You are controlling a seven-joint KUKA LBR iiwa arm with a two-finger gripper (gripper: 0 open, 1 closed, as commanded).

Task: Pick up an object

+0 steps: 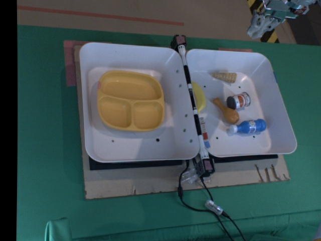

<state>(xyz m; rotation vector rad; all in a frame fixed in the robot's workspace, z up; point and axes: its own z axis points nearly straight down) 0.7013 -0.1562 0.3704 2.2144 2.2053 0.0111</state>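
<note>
The right bin (271, 74) holds a blue bottle with a white cap (248, 127), a small dark can with a white and red label (238, 101), a brown drumstick-shaped piece (226, 111), a pale cone-shaped piece (224, 76) and a yellow item (199, 97) against its left wall. My gripper (259, 28) hangs high at the top right corner of the camera view, beyond the far right corner of that bin and well apart from every object. Nothing shows between its fingers.
The left bin (90, 64) carries a yellow divided plate (130, 99). A black-and-white strip (193, 102) runs between the bins. Cables (210, 205) trail off the bench front. Green cloth surrounds the cardboard base.
</note>
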